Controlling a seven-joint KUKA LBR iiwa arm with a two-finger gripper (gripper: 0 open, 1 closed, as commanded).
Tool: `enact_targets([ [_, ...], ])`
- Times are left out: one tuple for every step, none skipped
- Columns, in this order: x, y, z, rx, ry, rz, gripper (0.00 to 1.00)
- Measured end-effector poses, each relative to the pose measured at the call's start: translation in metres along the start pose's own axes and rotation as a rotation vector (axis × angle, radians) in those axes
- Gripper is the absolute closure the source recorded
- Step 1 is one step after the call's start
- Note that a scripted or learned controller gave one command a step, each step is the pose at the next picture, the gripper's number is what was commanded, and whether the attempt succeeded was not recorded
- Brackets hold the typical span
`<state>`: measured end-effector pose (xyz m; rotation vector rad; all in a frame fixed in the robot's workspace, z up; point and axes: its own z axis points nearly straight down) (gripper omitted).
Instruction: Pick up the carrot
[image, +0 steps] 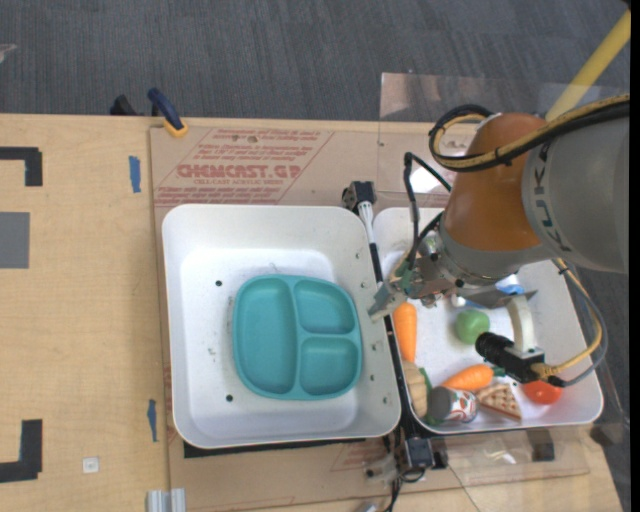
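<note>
An orange carrot (405, 332) lies lengthwise along the left wall of the right bin (585, 400). Its upper end sits right under my gripper (402, 292), which hangs low over the bin's left edge. The wrist hides how the gripper meets the carrot. A second orange, tapered piece (470, 378) lies lower in the same bin, apart from the gripper.
The right bin also holds a green ball (470, 325), a pizza slice (500, 401), a red piece (541, 392), a small can (456, 406) and a white piece (520, 322). A teal divided plate (296, 336) sits in the left bin (195, 300).
</note>
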<state>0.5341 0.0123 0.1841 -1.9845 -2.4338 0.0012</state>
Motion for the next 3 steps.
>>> enact_targets([
  [0.0,0.0,0.0,0.0,0.0,0.0,0.0],
  [0.0,0.0,0.0,0.0,0.0,0.0,0.0],
  [0.0,0.0,0.0,0.0,0.0,0.0,0.0],
])
